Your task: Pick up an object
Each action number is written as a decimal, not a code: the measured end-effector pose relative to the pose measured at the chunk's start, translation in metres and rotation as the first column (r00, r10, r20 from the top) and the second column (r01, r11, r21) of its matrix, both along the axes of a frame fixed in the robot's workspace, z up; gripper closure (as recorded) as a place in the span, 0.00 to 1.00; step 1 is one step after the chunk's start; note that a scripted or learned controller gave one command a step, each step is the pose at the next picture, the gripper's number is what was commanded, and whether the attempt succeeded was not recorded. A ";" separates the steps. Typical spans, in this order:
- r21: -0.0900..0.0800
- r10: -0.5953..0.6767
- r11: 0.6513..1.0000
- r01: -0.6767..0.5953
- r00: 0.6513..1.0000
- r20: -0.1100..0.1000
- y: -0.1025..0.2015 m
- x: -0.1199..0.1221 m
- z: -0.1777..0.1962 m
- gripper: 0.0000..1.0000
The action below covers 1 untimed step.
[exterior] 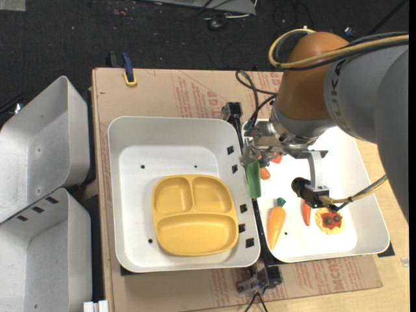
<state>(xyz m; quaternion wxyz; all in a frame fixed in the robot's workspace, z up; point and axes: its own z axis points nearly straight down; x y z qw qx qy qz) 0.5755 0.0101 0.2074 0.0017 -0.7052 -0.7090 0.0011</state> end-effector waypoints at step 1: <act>0.002 0.003 1.000 -0.003 1.000 0.001 0.058 -0.027 0.005 1.00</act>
